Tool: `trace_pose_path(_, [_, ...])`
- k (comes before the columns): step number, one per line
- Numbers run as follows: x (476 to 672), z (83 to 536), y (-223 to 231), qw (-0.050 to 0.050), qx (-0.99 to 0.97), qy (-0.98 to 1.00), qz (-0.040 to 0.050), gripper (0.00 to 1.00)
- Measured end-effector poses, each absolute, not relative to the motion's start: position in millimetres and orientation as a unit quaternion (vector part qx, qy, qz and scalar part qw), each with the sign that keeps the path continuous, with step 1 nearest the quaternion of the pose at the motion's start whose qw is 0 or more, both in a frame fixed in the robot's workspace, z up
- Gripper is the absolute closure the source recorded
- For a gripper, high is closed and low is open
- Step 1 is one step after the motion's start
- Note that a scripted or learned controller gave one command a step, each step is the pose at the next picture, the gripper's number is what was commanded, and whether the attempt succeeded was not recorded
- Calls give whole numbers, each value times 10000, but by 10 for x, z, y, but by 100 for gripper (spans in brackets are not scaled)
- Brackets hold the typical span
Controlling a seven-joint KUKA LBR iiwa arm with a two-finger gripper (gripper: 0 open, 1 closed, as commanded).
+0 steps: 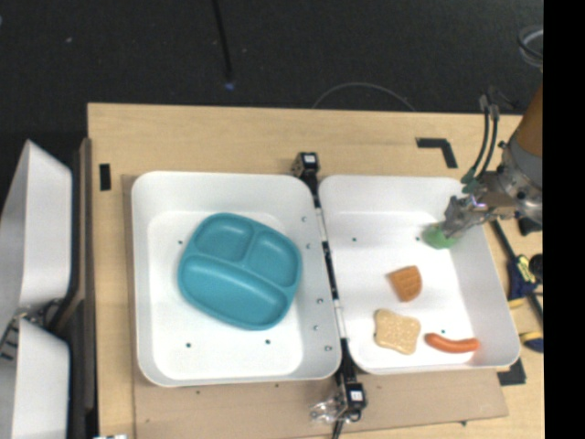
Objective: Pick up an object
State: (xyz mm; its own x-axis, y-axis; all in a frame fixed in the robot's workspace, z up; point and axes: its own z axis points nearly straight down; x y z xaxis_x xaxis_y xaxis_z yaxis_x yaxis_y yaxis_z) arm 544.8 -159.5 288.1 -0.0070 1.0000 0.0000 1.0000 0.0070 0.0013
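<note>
The picture is a bit soft and grainy, so small things look fuzzy. The light is even and comes from above. The two white bins (228,190) look very bright, almost glowing, and their edges wash out. The table (201,135) looks pale and flat. Shadows are faint; a thin soft one lies under the blue plate (239,269). The floor (137,35) behind is very dark, nearly black.

arm (528,154): grey wrist, orange band above | gripper (460,214): grey metal, small | cables (486,140): dark, thin, running up behind gripper
</note>
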Motion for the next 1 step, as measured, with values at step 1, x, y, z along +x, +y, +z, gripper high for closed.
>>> trace_pose_path(1, [5618, 2739, -1056, -2, 7048, 7094, -1, 100])
